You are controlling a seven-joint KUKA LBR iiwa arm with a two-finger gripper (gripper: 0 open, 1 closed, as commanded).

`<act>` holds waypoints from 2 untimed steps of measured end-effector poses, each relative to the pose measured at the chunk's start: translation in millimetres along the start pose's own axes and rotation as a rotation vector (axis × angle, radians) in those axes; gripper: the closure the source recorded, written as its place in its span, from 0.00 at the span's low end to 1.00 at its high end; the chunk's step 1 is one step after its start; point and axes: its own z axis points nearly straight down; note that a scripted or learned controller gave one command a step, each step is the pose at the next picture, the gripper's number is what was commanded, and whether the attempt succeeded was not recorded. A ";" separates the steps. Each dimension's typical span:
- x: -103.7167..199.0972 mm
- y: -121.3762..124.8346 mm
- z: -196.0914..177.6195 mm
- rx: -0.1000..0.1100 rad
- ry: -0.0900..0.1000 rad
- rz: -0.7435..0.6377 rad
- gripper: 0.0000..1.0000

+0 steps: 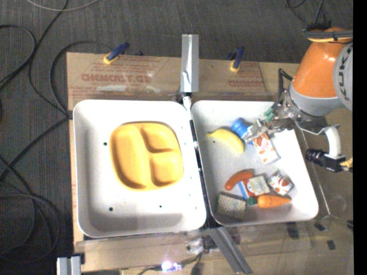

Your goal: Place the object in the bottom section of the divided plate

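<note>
A yellow divided plate [148, 154] lies in the left white bin [92, 211]; it has one long section on its left and two smaller ones on its right. The gripper [265, 126] hangs over the upper part of the right bin [307, 211], reaching in from the orange-banded wrist [318, 67]. Directly beneath it are a blue object [241, 124] and a white and orange carton [266, 148]. A yellow banana [225, 140] lies just to the left of them.
Lower in the right bin lie a red sausage [237, 179], a carrot [273, 201], a small packet [257, 185], a red and white box [281, 183] and a grey mesh piece [231, 206]. A metal divider [189, 67] stands between the bins at the back.
</note>
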 end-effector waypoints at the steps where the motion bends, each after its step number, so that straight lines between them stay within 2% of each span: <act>1: -23.0 -25.0 70.9 0.002 0.000 -0.075 1.00; 2: 62.0 6.0 21.7 0.001 -0.001 -0.113 1.00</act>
